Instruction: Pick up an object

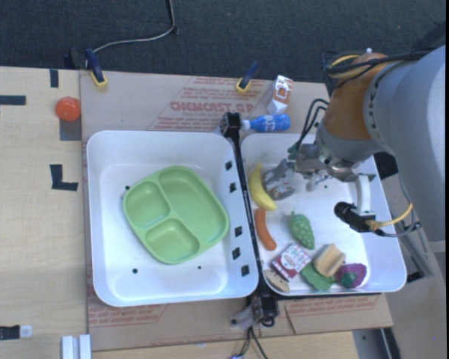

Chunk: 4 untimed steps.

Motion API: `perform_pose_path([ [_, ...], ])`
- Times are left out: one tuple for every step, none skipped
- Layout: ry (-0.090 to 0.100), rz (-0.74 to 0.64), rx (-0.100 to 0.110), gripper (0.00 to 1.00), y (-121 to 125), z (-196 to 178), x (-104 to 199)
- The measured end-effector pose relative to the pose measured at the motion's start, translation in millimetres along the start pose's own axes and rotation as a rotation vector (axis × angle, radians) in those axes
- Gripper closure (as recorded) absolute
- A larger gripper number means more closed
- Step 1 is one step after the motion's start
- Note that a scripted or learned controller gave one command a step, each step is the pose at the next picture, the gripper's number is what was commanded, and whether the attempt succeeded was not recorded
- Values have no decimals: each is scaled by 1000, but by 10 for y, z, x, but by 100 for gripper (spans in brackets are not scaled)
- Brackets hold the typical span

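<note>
While low in the right bin (393, 271), gripper (278, 179) touches banana (260, 191) just left; finger state unclear; orange sausage (265, 229) below it.

The pincer (281, 179) blurs against the banana (260, 193).

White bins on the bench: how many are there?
2. The left bin holds a green plate; the right bin holds toy food, under the gripper.
</note>
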State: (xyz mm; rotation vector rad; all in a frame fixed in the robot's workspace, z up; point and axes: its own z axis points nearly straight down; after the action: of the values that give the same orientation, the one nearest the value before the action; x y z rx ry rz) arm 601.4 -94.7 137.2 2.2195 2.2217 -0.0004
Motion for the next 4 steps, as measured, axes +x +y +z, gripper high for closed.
perform_pose_path([
  [-9,4,-7,0,211,502,-101],
  [-6,1,2,0,665,517,-126],
  [-7,2,-3,0,469,512,-31],
  [-1,-1,-1,0,674,519,-16],
])
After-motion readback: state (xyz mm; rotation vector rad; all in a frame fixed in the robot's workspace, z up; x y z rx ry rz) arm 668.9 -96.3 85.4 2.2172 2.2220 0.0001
